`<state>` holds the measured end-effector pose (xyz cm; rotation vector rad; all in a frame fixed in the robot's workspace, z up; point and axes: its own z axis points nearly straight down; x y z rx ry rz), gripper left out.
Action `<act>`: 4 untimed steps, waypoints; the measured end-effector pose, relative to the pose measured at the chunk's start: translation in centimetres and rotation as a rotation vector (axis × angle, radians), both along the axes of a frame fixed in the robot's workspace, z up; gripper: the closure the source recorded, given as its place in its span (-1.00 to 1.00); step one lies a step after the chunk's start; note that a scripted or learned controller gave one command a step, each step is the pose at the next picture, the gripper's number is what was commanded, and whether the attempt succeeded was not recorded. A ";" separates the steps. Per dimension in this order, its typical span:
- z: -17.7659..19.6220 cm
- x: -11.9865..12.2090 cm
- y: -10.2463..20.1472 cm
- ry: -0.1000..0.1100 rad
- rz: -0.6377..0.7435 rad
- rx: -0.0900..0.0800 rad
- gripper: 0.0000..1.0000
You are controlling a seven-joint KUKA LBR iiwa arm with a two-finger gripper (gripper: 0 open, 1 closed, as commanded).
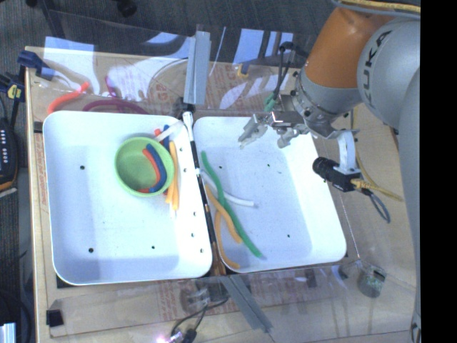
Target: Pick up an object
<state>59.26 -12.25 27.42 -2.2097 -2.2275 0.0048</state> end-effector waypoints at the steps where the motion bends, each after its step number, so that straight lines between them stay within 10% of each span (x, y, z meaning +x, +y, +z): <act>1: -8.4 0.4 3.9 0.001 -0.179 -0.001 -1.00; 2: -17.9 -0.4 0.7 -0.010 -0.014 -0.001 -1.00; 3: -16.8 -0.2 1.0 -0.014 -0.005 0.000 1.00; 4: -8.2 0.0 3.5 -0.003 -0.243 -0.002 1.00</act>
